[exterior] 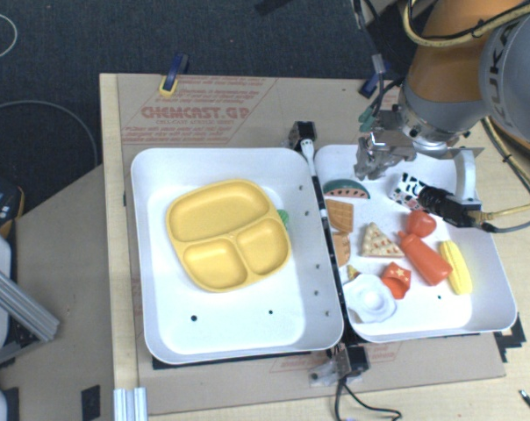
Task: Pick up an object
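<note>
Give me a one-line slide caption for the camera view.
Tool poised over the right bin's far end above toy food, left bin holding a yellow divided plate.

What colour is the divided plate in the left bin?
Yellow: the divided plate, clearest in the camera view.

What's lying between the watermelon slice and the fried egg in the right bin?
In the camera view, between the watermelon slice and the fried egg lie a toast piece and a triangular sandwich wedge.

A robotics lab: clamped bench board (204, 103), cabled robot arm (462, 51), toy food.
</note>
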`<state>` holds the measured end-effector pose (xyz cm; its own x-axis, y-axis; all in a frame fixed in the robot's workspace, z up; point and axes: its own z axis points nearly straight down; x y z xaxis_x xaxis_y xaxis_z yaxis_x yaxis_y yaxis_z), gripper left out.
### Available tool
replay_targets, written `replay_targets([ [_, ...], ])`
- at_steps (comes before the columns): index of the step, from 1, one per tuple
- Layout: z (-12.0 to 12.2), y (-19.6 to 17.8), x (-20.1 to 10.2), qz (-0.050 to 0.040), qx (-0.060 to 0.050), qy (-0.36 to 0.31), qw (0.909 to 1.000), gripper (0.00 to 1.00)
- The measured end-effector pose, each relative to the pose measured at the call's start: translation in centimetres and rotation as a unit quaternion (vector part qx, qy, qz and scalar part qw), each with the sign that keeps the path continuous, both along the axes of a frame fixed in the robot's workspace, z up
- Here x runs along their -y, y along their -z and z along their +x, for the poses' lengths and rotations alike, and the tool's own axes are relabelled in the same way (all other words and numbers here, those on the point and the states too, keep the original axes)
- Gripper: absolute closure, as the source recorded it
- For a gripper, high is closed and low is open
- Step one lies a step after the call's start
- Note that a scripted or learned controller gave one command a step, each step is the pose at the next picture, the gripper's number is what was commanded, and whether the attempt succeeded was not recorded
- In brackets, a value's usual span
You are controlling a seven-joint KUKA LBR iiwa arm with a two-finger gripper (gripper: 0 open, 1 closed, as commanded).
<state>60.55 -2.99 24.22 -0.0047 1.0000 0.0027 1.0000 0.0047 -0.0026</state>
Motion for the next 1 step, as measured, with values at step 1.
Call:
replay_targets([
  [1, -3.04, 1.66, -4.20, -0.0001, -0.001, 0.001, 1.0000, 1.00],
])
